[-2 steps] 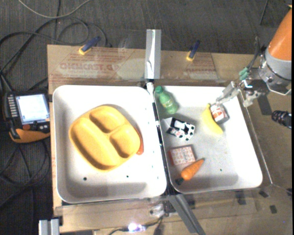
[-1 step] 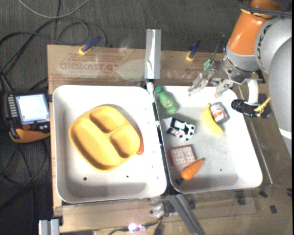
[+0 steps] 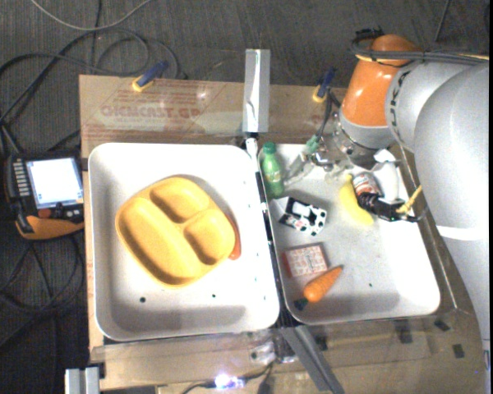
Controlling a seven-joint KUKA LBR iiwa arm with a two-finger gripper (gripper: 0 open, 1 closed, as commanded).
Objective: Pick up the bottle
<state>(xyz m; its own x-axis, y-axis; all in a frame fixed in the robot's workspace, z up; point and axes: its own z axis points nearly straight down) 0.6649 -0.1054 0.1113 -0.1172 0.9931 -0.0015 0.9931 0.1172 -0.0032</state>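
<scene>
Light: bright, even, from overhead | glare: the two white bins (image 3: 107,302) nearly wash out, and there's a small hot spot at the counter's (image 3: 148,109) front edge | shadows: soft and short under the yellow divided tray (image 3: 177,228) | floor (image 3: 33,72) dim | focus: slightly soft overall, grainy, grey arm (image 3: 456,138) blurred and pale up close
</scene>
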